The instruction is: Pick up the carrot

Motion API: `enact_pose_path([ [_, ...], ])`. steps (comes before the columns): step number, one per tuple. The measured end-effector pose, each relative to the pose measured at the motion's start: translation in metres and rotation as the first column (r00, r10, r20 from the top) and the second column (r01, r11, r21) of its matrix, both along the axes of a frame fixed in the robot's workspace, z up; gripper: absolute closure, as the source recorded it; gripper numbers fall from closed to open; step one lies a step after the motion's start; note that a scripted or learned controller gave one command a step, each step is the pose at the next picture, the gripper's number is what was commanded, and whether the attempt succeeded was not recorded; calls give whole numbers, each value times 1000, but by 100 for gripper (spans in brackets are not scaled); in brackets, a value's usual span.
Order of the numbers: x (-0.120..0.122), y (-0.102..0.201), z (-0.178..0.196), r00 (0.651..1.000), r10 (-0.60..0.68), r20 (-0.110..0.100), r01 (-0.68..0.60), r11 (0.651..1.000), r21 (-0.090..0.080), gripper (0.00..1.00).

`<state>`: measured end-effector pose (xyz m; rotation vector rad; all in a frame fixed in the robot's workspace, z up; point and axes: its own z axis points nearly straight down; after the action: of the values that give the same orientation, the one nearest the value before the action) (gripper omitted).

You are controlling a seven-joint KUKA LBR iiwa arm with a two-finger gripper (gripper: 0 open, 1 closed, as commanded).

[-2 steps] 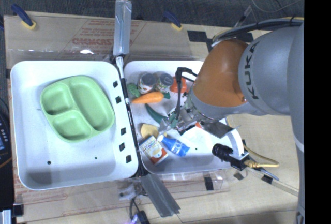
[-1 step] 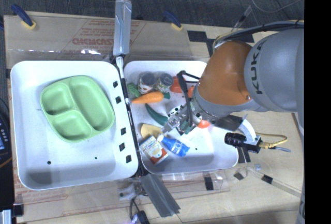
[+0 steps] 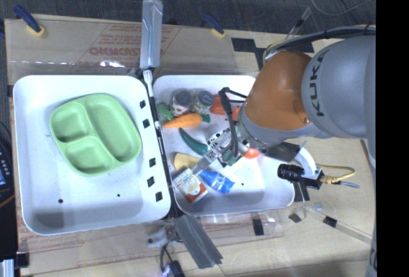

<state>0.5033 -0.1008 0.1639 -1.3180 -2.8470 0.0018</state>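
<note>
The carrot (image 3: 182, 121) lies in the right bin (image 3: 281, 196), in its upper left part close to the divider between the two bins, and you can see its long axis runs nearly left to right across the view, tilted only a little, with the green leafy end (image 3: 205, 118) toward the right and the narrower orange tip toward the left. You have one carrot to deal with. Just above it sit two small round cans or jars (image 3: 192, 100), side by side and near the bin's far wall. Below and to the right of the carrot lies one dark green curved vegetable (image 3: 192, 141), slanting down to the right, and below that one yellowish wedge (image 3: 183, 160). Toward the near wall you will find one small packet with a red label (image 3: 190, 185) and one blue packet (image 3: 219, 182) just beside it. The gripper (image 3: 220, 149) hangs over the middle of the right bin, well apart from the carrot and close to the green vegetable and the blue packet; you cannot tell from this angle how far its jaws stand apart or whether anything is between them. Some red and orange shapes peek out from under the arm's orange band (image 3: 278, 100), too hidden to name. In the left bin (image 3: 38, 205) you have one green divided plate (image 3: 96, 134) with three compartments, lying on a slant.
</note>
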Motion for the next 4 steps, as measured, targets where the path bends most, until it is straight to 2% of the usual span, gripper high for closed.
enact_pose_path([
  [1, 81, -63, 25, 949, 314, 6, -314, 949, -3, 0],
  [2, 107, -14, -30, 901, 434, 2, -434, 901, 1, 0],
  [3, 139, 4, -69, 771, 637, 7, -637, 771, -8, 0],
  [4, 140, 1, -57, 769, 639, 6, -639, 769, -17, 100],
])
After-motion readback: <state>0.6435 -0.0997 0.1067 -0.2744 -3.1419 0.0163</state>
